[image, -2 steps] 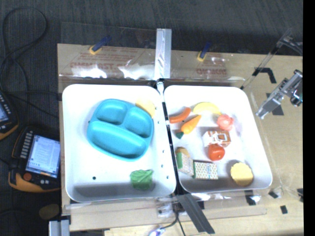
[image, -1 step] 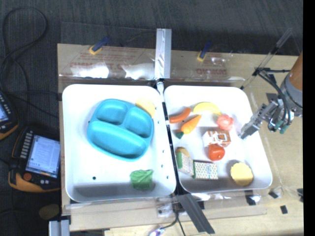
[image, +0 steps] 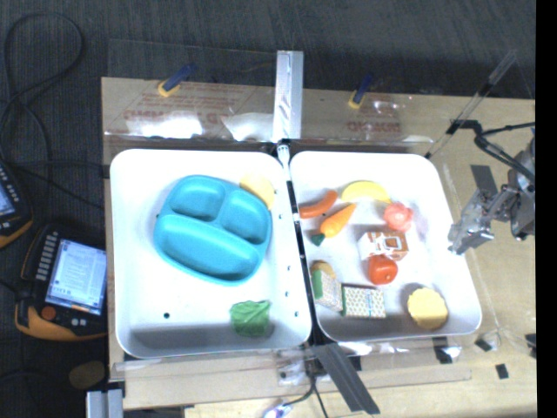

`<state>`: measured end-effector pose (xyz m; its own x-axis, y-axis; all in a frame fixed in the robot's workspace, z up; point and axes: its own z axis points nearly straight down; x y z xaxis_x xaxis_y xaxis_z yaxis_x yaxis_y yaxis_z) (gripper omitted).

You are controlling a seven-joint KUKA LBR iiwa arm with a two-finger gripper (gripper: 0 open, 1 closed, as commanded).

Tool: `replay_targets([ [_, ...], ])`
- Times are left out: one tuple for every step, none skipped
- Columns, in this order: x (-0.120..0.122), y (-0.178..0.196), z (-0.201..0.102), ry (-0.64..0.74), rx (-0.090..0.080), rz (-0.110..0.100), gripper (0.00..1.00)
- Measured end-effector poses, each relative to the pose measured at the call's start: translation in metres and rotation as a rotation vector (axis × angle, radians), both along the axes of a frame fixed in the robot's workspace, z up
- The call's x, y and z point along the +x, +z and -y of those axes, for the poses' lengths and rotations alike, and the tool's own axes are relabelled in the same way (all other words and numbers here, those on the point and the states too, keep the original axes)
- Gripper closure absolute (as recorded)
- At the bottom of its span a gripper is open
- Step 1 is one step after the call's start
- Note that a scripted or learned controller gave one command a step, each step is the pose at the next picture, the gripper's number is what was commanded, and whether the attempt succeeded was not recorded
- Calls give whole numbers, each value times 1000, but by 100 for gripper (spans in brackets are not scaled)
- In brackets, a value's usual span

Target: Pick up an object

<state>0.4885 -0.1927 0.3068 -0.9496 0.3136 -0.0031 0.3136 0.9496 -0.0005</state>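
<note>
The right bin (image: 435, 177) holds several toy foods: two orange carrots (image: 336, 219), a yellow banana (image: 365, 190), a pink strawberry (image: 398, 216), a white and orange carton (image: 385, 244), a red tomato (image: 382, 271), a yellow round piece (image: 426, 307) and a patterned box (image: 363, 300). My gripper (image: 470, 229) hangs just outside this bin's right wall, level with the carton and apart from every object. Nothing shows between its tips.
The left bin (image: 130, 320) carries a blue divided plate (image: 213, 226), a yellow piece (image: 257, 188) at the plate's upper right and a green leafy piece (image: 251, 316) near the front. A metal divider (image: 296, 259) separates the bins. Cables and a handheld screen (image: 74, 277) lie to the left of the bench.
</note>
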Motion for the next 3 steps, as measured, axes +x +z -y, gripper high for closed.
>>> replay_targets([
  [44,-18,31,182,-1,1,100],
  [68,-37,29,115,2,1,100],
  [74,-170,22,-30,1,2,100],
])
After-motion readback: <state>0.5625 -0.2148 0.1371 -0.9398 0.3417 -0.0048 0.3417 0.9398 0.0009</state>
